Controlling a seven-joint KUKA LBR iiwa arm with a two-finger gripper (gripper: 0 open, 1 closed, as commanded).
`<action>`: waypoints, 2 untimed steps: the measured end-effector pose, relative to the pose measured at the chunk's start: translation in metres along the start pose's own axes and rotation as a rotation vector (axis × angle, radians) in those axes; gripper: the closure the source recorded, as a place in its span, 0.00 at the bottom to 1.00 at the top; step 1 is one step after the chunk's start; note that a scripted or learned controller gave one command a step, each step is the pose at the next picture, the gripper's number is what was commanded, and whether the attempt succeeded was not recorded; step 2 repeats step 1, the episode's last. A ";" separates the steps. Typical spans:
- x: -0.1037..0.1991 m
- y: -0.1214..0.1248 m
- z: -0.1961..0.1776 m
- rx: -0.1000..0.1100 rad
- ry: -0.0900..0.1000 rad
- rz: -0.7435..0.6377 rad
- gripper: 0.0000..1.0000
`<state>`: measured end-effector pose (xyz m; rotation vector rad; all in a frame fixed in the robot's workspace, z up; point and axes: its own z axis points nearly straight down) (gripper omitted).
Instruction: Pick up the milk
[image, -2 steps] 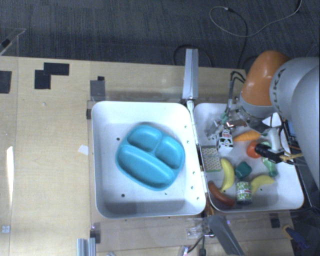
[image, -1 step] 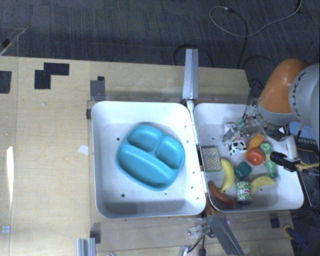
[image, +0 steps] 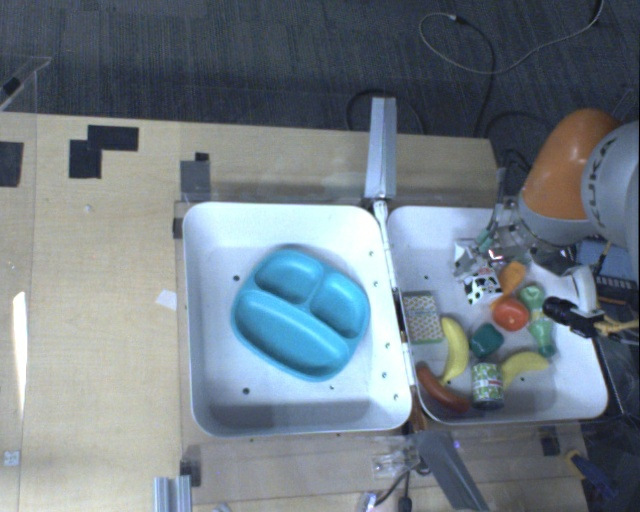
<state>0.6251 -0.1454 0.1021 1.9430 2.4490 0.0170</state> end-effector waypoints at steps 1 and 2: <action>0.014 0.032 -0.108 0.010 0.002 0.112 1.00; 0.014 0.032 -0.108 0.010 0.002 0.112 1.00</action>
